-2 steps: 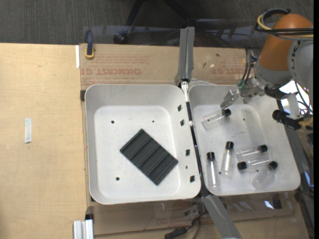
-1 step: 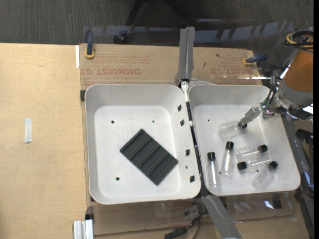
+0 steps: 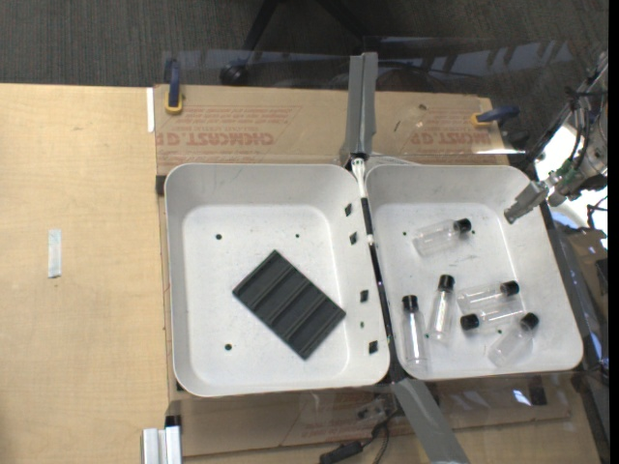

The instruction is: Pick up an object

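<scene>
Vials: five clear vials with black caps in the right bin, all lying down. One at the far side, apart from the rest; two near the left wall; two at the near right, close together, glass outlines hard to separate.
Left bin: holds one dark ribbed panel, lying flat, turned at a diagonal.
End effector: over the far right corner of the right bin, above the vials, nothing between the tips visible; whether spread or pressed together, cannot tell. Arm largely cut off at the right edge.
Surface: small pale strip at far left.
</scene>
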Robot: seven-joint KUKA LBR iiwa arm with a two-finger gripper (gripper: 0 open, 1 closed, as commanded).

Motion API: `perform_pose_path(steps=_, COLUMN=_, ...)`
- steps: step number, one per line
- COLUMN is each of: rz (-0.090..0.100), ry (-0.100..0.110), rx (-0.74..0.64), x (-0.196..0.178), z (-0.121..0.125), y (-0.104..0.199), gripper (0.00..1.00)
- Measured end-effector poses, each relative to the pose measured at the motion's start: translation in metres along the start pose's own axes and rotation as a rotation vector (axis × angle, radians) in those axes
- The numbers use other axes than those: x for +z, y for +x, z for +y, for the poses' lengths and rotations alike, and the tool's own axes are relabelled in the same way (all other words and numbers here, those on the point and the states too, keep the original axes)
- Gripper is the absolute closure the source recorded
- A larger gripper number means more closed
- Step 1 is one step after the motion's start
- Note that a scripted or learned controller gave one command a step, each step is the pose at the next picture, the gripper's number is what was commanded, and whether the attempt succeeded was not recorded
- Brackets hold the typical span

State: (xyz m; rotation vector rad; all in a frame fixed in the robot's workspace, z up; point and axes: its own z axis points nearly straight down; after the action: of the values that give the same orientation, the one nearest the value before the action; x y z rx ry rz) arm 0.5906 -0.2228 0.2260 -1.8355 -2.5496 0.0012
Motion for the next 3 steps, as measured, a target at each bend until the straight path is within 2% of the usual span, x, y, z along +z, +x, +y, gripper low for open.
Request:
perform_pose_path(steps=1, rz=0.0, ry=-0.001, rx=-0.012, x=0.135, z=0.027, y=0.031, gripper=0.0)
perform_pose_path(steps=2, rz=0.002, ry=0.002, rx=-0.037, x=0.082, z=0.006, y=0.072, gripper=0.0)
perform_pose_path(steps=3, rz=0.003, ry=0.002, rx=-0.051, x=0.137, z=-0.019, y=0.058, gripper=0.0)
